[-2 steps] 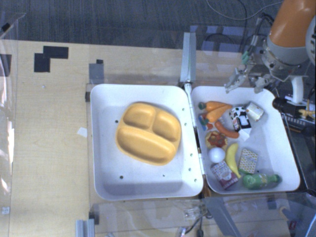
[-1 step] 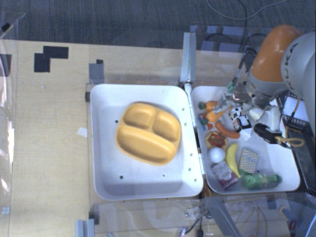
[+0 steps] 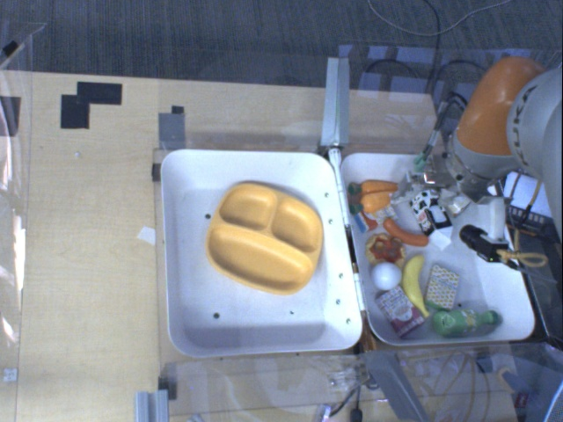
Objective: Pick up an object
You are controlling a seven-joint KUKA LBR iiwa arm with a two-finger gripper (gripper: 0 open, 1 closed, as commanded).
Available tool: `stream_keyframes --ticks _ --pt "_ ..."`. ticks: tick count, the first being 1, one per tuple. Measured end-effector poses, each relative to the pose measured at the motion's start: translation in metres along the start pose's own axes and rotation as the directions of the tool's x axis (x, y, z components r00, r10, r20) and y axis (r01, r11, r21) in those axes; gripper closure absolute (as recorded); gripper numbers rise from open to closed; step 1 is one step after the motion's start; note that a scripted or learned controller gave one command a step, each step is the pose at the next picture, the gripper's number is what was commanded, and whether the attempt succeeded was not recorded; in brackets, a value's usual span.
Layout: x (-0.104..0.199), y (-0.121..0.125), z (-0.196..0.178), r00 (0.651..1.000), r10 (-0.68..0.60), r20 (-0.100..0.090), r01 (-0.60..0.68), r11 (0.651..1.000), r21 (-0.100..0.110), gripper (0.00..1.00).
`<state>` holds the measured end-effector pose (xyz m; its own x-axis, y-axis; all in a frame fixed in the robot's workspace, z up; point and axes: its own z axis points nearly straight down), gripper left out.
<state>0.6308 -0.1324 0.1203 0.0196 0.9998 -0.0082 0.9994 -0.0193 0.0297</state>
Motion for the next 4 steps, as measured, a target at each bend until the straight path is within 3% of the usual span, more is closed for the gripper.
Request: stream_keyframes --ticks 1,2,3,4 --pt "0.0 0.0 0.0 1.0 0.0 0.0 0.0 1.0 0.001 0.0" --pt "-0.003 0.008 0.01 0.991 -0.131 0.007 0.131 0.991 0.019 0.0" --pt "-0.018 -0.003 0.028 1.0 -0.013 -0.009 0.013 1.0 0.016 0.0" --pt "-0.037 -0.025 0.027 0.981 -0.191 -0.022 0.191 0.982 0.001 0.0"
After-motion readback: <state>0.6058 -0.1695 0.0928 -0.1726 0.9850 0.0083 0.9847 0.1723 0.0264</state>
